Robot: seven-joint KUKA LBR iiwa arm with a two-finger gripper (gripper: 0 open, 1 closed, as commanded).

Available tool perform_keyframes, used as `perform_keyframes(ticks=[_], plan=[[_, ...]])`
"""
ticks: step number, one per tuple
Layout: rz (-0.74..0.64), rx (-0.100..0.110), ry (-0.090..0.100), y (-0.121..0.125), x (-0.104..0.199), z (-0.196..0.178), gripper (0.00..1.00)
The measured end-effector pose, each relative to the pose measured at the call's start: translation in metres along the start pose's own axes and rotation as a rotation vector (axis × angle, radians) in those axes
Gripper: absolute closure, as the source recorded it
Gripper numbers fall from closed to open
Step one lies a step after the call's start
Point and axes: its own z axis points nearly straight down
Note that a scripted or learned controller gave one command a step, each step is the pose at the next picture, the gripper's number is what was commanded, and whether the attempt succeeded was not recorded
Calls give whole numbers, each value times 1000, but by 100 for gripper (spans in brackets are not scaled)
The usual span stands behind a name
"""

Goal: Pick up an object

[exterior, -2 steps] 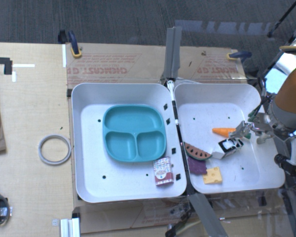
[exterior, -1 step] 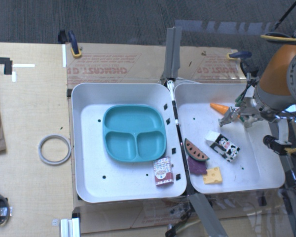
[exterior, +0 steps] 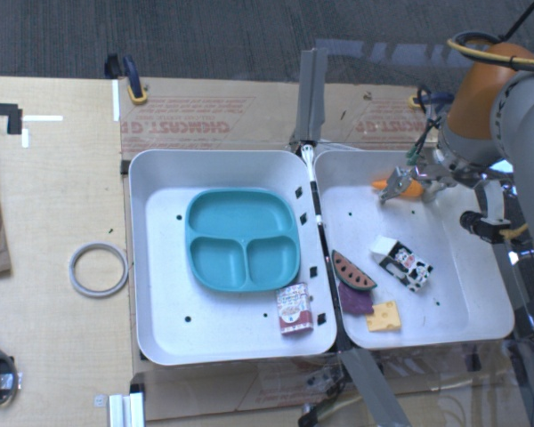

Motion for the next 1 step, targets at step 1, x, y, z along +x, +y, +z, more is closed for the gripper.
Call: perform_keyframes(ticks=[1], plan=[[38, -9, -6, 1, -12, -29, 0]])
